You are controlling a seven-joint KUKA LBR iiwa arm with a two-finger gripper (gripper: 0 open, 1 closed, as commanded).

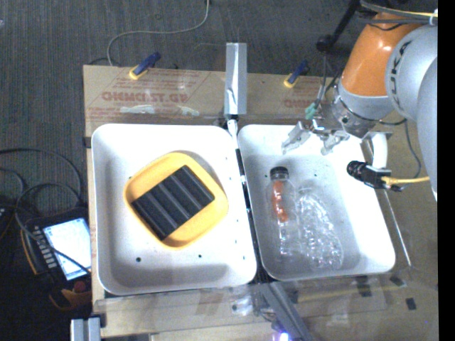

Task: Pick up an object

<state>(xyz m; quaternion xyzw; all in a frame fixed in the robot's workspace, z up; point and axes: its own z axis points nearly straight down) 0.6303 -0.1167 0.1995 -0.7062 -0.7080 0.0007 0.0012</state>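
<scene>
While my end effector (314,138) hangs open and empty over the back of the right bin (370,258), nothing is picked yet.

Fingers are spread, pointing down-left, and below them lies a clear bottle (280,194) with a dark cap and an orange label, touching a crumpled clear plastic wrap (316,229). The yellow tray (178,199) with its black ribbed inset sits in the left bin (106,212), well apart from me. Best bet, I reckon: go for the bottle, turn my wrist so the fingers straddle its narrow width, drop straight down near its middle, keep clear of that slippery wrap, and squeeze only once both fingers are beside the body.
</scene>
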